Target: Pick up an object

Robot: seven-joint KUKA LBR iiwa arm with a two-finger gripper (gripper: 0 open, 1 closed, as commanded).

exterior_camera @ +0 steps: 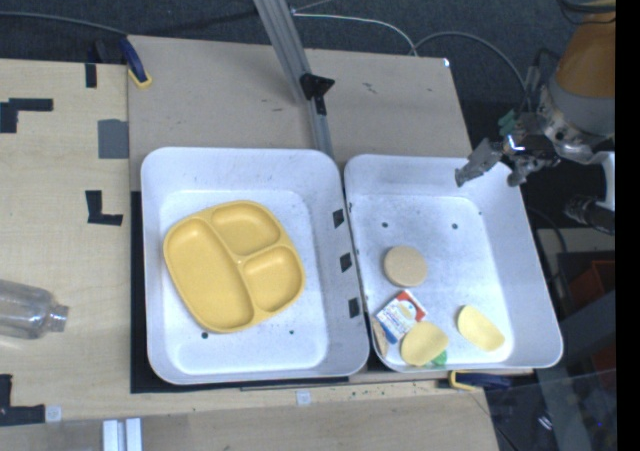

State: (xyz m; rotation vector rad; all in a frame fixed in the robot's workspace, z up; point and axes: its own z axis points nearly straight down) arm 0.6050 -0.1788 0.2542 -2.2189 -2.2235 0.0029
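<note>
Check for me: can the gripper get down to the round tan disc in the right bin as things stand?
Probably yes. The gripper hangs over the right bin's far corner, and the disc lies flat with open floor around it.

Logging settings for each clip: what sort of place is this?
Likely a robot lab bench for picking trials: two white bins side by side, a yellow divided plate in one, toy food in the other, robot arm alongside.

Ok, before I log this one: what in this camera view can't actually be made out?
- Gripper, camera view: small and dark against the right bin's rim; finger state unreadable.
- Green item: mostly covered by the yellow piece at the bin's front edge; identity unclear.
- Small packet: its print is too small to read.
- Clear bottle: cut off by the left edge.
</note>
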